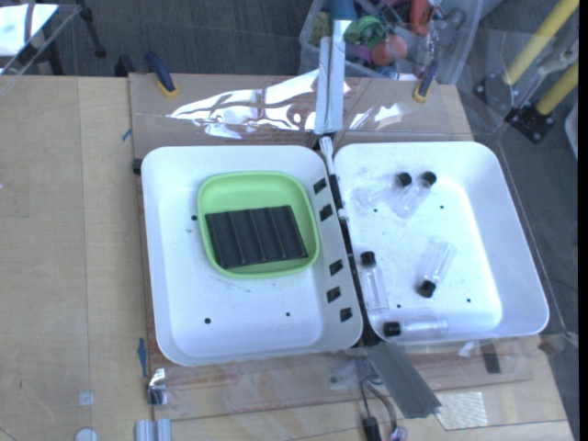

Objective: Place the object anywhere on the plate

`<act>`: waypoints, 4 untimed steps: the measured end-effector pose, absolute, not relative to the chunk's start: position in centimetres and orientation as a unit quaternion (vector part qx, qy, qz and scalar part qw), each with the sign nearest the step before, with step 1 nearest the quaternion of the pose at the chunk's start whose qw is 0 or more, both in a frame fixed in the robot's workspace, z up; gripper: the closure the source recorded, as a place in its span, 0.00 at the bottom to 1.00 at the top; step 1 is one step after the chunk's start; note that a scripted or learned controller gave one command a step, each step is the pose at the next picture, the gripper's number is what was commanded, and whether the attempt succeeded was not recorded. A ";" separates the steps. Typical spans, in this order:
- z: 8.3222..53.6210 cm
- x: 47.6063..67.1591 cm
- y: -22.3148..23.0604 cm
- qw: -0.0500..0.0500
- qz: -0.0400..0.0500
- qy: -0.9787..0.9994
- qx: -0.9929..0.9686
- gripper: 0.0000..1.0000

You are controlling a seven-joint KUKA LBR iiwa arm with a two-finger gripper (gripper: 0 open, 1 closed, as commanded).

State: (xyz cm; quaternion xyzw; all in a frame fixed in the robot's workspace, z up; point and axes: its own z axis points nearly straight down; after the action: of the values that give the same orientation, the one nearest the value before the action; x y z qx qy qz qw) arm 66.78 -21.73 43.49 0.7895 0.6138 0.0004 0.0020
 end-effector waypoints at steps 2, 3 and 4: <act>43.5 66.8 -21.3 0.000 -0.001 0.519 0.855 0.00; 43.4 66.7 -21.4 0.000 -0.001 0.483 0.876 0.00; 43.5 66.6 -21.3 -0.001 0.000 0.442 0.897 0.00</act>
State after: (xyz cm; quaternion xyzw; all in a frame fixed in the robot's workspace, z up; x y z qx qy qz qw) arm 66.65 -21.29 43.46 0.8972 0.4416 -0.0004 -0.0005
